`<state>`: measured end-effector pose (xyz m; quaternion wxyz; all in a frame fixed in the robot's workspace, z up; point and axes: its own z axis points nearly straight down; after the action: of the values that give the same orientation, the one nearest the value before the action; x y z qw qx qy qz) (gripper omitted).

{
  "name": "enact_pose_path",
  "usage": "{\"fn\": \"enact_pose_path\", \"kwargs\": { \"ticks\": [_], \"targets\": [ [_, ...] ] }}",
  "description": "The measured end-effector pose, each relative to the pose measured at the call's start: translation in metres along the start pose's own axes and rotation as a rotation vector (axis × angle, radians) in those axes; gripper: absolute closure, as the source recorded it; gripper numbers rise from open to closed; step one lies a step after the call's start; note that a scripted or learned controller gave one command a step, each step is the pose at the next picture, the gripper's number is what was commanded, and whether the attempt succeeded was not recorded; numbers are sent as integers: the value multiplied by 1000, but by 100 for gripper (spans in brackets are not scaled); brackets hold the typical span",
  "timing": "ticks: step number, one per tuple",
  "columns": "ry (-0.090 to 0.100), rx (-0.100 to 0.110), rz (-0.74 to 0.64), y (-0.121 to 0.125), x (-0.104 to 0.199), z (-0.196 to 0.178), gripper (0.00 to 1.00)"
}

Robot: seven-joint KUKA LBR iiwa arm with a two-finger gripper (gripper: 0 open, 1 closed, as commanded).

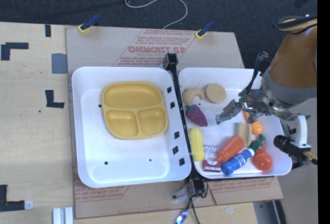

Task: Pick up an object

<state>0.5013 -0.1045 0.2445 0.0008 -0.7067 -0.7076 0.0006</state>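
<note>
Bench surface: pale wood with black markings, overlaid by a printed cardboard sheet (154, 50) held by two clamps. Dark carpet lies beyond it, crossed by a thin white cable (154, 4). Landmark: the right bin (234, 74). Left of it, touching, sits the left bin (85, 115) holding a yellow divided tray (135, 109). Inside the right bin lie toy foods: croissant (192, 95), round biscuit (215, 93), purple grapes (196, 115), corn cob (196, 144), carrot (230, 148), blue bottle (237, 161), tomato (262, 161). The gripper (236, 109) hangs over the bin's middle, fingers spread, gripping nothing. The arm hides the bin's right wall; items beneath the wrist are indistinct.
</note>
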Motion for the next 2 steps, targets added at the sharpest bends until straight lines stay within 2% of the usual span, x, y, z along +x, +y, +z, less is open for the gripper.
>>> {"fn": "enact_pose_path", "kwargs": {
  "ticks": [1, 2],
  "targets": [
    [3, 5, -7, -19, 78, 20, 0],
    [3, 2, -9, -19, 157, 26, 0]
  ]
}}
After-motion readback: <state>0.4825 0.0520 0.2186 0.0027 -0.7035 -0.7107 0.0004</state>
